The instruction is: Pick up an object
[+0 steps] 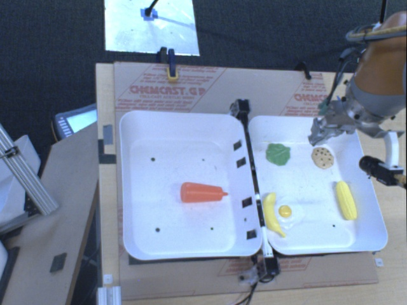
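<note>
An orange carrot lies alone in the left bin. The right bin holds a green leaf piece, a round speckled cookie, a yellow corn cob, a yellow banana and a fried egg. My gripper hangs over the back of the right bin, just above and left of the cookie and to the right of the leaf. Nothing shows between its fingers.
Black clips run along the divide between the two bins. A yellow clamp holds the cardboard sheet at the back. A black part juts out by the right bin's right rim. A metal plate lies beyond the bench.
</note>
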Motion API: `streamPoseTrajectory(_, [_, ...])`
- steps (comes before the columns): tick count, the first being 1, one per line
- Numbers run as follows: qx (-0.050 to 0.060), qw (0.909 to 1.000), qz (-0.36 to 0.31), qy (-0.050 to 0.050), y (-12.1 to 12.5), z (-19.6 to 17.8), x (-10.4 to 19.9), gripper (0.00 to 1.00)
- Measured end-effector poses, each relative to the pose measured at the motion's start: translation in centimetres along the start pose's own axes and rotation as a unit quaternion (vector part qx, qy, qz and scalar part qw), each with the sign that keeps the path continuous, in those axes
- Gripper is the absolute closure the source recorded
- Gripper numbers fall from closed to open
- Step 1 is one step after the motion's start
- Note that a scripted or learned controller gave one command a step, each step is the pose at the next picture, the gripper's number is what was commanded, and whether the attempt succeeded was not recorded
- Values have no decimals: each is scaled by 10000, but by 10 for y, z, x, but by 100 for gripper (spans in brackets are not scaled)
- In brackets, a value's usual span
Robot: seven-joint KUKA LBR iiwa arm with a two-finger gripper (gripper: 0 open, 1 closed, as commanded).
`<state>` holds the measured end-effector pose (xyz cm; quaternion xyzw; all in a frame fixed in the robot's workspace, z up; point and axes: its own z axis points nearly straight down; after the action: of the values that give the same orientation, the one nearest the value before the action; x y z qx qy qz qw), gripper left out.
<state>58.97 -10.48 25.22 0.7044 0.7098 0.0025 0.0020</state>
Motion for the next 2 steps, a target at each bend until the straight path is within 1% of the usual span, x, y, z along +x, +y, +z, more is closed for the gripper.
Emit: streamPoseTrajectory(2, [-27,10000,-27,4,2,-22,1,100])
